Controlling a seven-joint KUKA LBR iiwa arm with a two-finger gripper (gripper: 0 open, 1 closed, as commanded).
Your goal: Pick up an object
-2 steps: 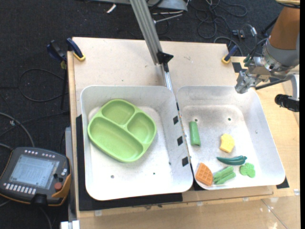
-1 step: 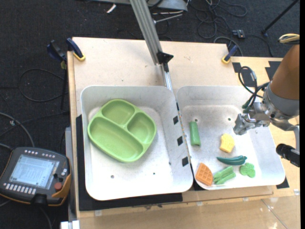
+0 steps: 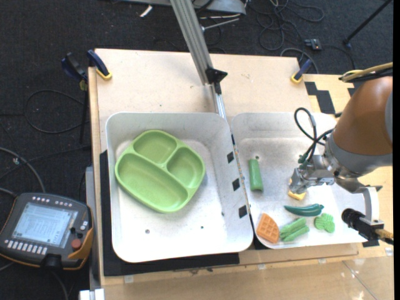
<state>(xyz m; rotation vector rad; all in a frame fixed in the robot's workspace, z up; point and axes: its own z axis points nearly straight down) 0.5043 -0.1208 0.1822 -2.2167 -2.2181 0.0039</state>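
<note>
Yellow piece point(image 3: 297, 195) beneath pincer point(image 3: 300, 186)

Arm enters from bench's right edge, wrist bent downward, end effector point(image 3: 299, 189) low over the right bin's middle.

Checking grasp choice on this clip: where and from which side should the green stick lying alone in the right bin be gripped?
Probably at the middle of the green stick, coming straight down, fingers closing across its narrow width. It lies flat, long axis running up the view, with bare floor of the right bin on both sides.
</note>
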